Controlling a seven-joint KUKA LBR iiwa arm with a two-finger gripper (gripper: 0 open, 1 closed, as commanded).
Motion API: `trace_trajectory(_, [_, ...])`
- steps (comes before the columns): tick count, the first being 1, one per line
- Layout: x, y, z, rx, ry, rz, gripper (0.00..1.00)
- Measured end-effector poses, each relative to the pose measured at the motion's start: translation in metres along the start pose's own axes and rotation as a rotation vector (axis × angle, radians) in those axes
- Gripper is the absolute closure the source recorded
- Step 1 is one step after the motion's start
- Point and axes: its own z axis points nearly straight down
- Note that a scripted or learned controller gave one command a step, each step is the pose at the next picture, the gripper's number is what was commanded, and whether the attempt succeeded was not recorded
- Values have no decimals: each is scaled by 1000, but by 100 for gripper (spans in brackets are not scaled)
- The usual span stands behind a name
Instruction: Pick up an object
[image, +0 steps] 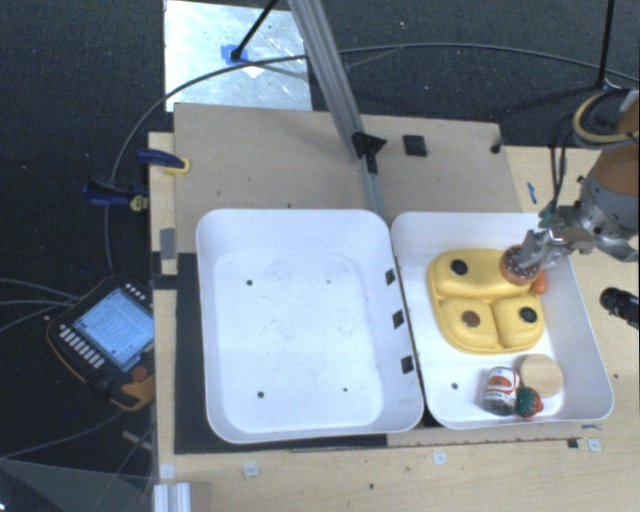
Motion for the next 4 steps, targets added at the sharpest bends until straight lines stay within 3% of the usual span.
trace_trajectory(2, [101,10,-21,2,3,-4,100])
trace_trajectory(4, [224,34,-33,1,5,-5,100])
